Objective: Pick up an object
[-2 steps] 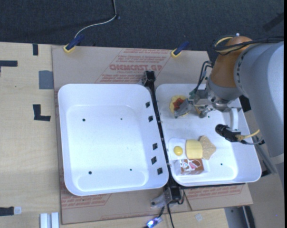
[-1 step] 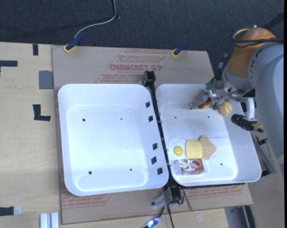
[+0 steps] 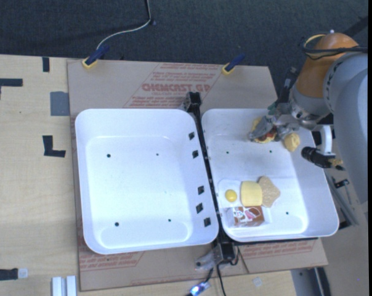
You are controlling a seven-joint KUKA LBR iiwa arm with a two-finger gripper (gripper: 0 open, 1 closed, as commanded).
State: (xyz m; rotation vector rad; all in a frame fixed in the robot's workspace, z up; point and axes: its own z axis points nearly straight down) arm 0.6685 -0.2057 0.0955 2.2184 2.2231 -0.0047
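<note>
My gripper (image 3: 267, 130) is low over the far right part of the right bin (image 3: 235, 137), reaching in from the right under the orange band (image 3: 315, 73). A small yellow and red object (image 3: 262, 135) lies right at the gripper's tip, touching or nearly touching it. Just to the right, a pale yellow lump (image 3: 291, 142) lies by the bin's wall. Near the front of this bin, a yellow block (image 3: 250, 194), a small yellow ball (image 3: 231, 196), a tan round piece (image 3: 270, 190) and a red and white packet (image 3: 247, 215) are clustered together.
The left bin (image 3: 137, 177) stands beside the right one, with a black clip strip (image 3: 199, 159) along their shared edge. Both rest on a cardboard sheet (image 3: 173, 85). A black part of the arm (image 3: 318, 156) hangs over the right bin's right rim.
</note>
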